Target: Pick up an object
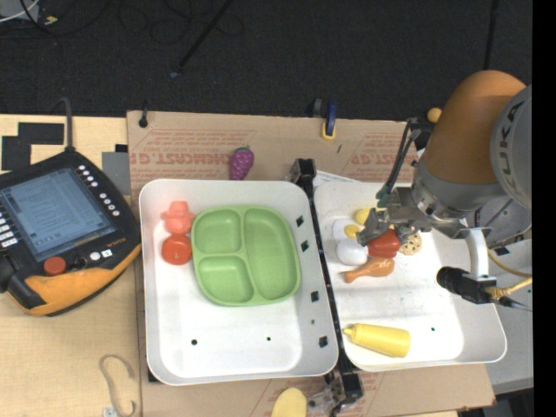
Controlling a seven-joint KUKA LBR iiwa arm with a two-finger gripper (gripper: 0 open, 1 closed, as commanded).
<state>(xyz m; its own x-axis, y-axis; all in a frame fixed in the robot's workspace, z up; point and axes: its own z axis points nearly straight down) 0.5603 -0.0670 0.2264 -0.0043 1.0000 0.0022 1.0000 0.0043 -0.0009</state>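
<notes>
On the worktop (69,354) two shallow white bins sit side by side. The grey arm (486,146) with its orange band reaches in from the right and hangs over the upper middle of the right bin (469,341). Its tool (380,230) sits low among a small cluster of toys, right at a red tomato-like piece (385,246); whether the tool is released, clenched or grasping that piece I cannot tell, because the tip is dark and partly hidden by the wrist. Just left of the red piece lie a white egg-shaped thing (351,252) and a small yellow piece (351,229), and touching or just below it lies a brown drumstick (369,271). A small speckled cookie-like piece (412,244) lies just right of the red one. A yellow bottle-like toy (377,339) lies on its side near the bin's front edge, well apart from the cluster. In the left bin (226,354) a green divided plate (243,256) lies flat, with a pink piece (177,217) and a red piece (176,249) beside its left edge. A purple toy (241,162) rests on the cardboard (191,150) behind the bins, and a tablet-like controller (56,224) lies at far left.
</notes>
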